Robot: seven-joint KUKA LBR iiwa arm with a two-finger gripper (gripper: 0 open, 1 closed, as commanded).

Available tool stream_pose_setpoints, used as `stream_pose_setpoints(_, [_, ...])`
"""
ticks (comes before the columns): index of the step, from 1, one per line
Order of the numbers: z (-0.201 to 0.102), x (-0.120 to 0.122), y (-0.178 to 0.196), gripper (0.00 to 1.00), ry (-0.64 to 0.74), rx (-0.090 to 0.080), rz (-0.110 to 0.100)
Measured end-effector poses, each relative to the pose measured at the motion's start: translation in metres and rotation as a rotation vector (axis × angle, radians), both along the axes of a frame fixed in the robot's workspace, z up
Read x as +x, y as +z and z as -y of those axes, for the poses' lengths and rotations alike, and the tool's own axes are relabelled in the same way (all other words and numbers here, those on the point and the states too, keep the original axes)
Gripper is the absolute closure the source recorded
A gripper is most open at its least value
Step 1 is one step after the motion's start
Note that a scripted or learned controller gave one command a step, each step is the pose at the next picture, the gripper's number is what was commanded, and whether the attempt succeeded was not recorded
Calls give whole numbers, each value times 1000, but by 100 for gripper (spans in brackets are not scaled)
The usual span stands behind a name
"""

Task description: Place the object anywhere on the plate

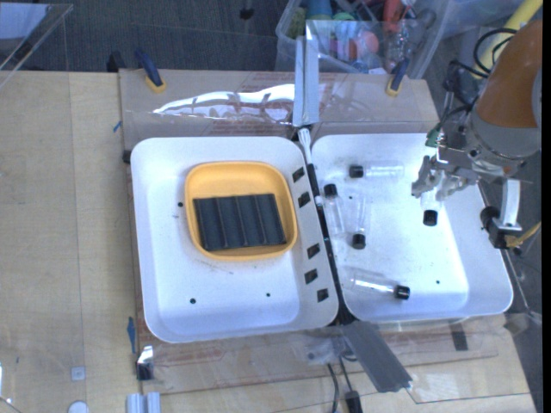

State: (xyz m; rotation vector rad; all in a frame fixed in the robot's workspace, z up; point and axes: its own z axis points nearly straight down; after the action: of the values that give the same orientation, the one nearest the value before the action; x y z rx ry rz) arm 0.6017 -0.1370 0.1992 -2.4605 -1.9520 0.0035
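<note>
- Yellow plate (239,179) is sitting in the left bin (164,231), and a dark ribbed block (238,222) is lying flat on it, covering most of its middle.
- Clear tubes with black caps are lying scattered in the right bin (456,274): one (375,171) near the far wall, one (331,206) just beside the divider, one (358,226) near the middle, and one (377,286) toward the near edge.
- A small black piece (430,218) is lying on the bin floor just below the gripper; whether it is a loose cap or the end of another tube is too small to tell.
- Nothing is standing between the tubes and the plate except the raised rims where the two bins are meeting, where a row of black clips (310,231) is running along the seam.
- Both bins are resting on a pale wooden bench (60,231), with a clear plastic sheet (232,106) lying behind them.
- A clear box of bright toys (370,15) is standing at the back, and blue clamps (148,69) are gripping the board's far edge.
- The arm (516,84), grey with an orange section, is reaching in from the right.
- The gripper (435,183) is hanging over the far right part of the right bin, well apart from the plate; whether it is released or clenched cannot be told, and no tube is showing in its grasp.
</note>
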Motion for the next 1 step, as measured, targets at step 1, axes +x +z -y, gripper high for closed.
stream_pose_setpoints(1, [21, 36, 75, 100, 261, -1, 4])
